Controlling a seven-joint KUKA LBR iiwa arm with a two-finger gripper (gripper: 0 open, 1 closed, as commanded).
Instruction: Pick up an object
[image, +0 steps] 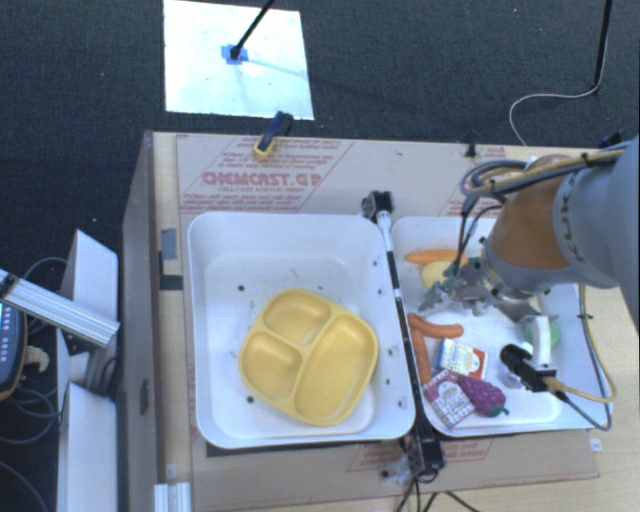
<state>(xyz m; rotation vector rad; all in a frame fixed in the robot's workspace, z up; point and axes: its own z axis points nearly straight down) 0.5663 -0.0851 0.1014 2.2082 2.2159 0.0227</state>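
Note:
My gripper (457, 296) hangs low over the upper left part of the right bin (570, 420), with the grey arm coming in from the right. Its fingers (431, 301) look spread open with nothing between them. Just above it lie an orange carrot (430, 257) and a yellow piece (434, 274). Just below it lies an orange sausage (436, 327). Nearer the front are a small orange and white carton (462, 357), a purple bunch of grapes (484, 394) and a red and white packet (449, 400).
The left bin (230, 250) holds a yellow divided plate (308, 355). A thin orange piece (420, 362) lies along the right bin's left wall. A black rod (392, 270) runs between the bins. Cardboard lies under both.

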